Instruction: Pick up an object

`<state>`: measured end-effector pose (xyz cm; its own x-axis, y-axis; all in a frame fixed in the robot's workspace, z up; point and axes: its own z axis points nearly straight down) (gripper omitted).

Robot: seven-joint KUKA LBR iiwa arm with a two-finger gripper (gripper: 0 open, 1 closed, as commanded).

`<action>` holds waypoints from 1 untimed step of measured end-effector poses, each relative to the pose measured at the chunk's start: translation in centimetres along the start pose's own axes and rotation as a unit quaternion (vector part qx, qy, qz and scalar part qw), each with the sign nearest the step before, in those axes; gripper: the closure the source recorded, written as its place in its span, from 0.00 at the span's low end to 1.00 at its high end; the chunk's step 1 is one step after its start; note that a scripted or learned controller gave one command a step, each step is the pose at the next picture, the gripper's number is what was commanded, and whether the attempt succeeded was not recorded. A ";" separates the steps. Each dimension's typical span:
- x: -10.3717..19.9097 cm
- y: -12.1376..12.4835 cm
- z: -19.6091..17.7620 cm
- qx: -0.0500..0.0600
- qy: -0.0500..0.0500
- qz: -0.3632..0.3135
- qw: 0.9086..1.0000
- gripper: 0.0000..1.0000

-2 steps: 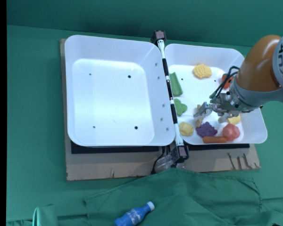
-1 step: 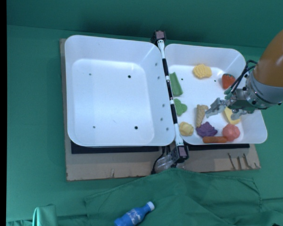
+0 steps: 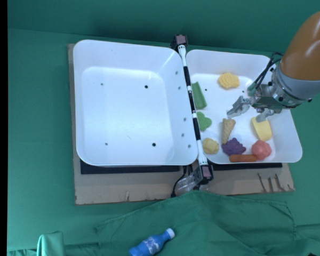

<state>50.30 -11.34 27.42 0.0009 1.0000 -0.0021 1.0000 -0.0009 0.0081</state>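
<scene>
Jaws spread, empty, above right bin (image 3: 288,153); advise lowering squarely astride yellow block (image 3: 261,128), clear of ice-cream cone (image 3: 227,129)

Two shallow glossy white plastic bins (image 3: 130,103) sit on a matt brown cardboard sheet (image 3: 104,190) over wrinkled green cloth (image 3: 213,223), small matt, rubbery-looking toys lie at centre right, and the metallic grey two-finger gripper (image 3: 250,111) gleams.
</scene>
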 end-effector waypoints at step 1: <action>0.8 -3.6 8.6 0.001 0.000 0.003 1.000 0.00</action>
<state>46.78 -10.56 18.78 0.0063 1.0000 -0.0020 1.0000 -0.0063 0.0060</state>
